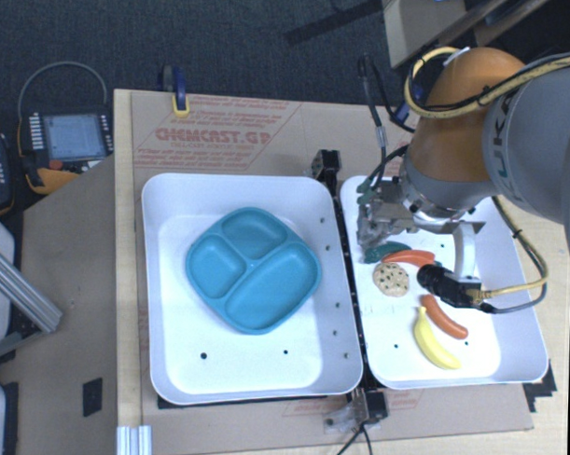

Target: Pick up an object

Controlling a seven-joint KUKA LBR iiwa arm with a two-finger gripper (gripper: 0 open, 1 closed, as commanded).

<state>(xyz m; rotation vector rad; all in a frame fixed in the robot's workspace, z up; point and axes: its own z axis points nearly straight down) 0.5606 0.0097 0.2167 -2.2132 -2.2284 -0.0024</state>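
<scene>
Arm reaches from right, wrist bent down over right bin point(504, 365); gripper point(378, 236) low above teal piece point(389, 247) beside cookie point(391, 279). Finger state: cannot tell.

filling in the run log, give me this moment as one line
arm: over right bin | gripper: low by cookie, fingers unclear | nearby: banana, hot dog | left bin: blue plate

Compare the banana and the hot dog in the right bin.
The banana is yellow; the hot dog is orange-red. The banana curves and tapers to a point; the hot dog is straighter with rounded ends. The banana lies nearer the bin's front edge, the hot dog just behind it, touching or nearly so. Both are small toy foods lying flat in the right bin.
</scene>
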